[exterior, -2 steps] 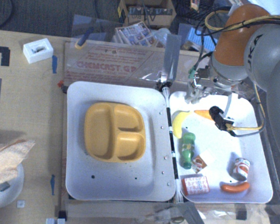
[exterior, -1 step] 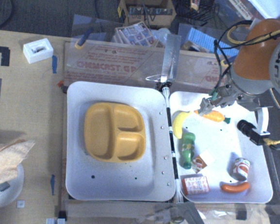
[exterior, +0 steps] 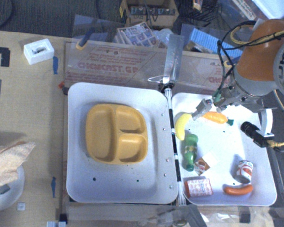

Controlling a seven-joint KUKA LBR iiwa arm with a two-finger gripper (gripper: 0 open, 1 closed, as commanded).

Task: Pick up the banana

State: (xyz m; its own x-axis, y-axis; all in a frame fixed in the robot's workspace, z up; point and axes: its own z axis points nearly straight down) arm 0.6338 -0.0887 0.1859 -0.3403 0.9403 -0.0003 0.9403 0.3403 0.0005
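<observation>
The yellow banana (exterior: 181, 125) lies curved against the left wall of the right bin (exterior: 264, 161), near its back. My gripper (exterior: 206, 107) hangs just to the right of the banana's upper end, above the bin floor, and appears open with nothing between its fingers. One grey fingertip (exterior: 198, 113) reaches close to the banana's top end. An orange carrot (exterior: 215, 117) lies right under the gripper.
A green bottle (exterior: 190, 151) lies just in front of the banana. Nearer the front are a small packet (exterior: 202, 165), a red box (exterior: 198, 187), a can (exterior: 244, 170) and a sausage (exterior: 237, 189). The left bin (exterior: 77, 179) holds a yellow divided tray (exterior: 116, 133).
</observation>
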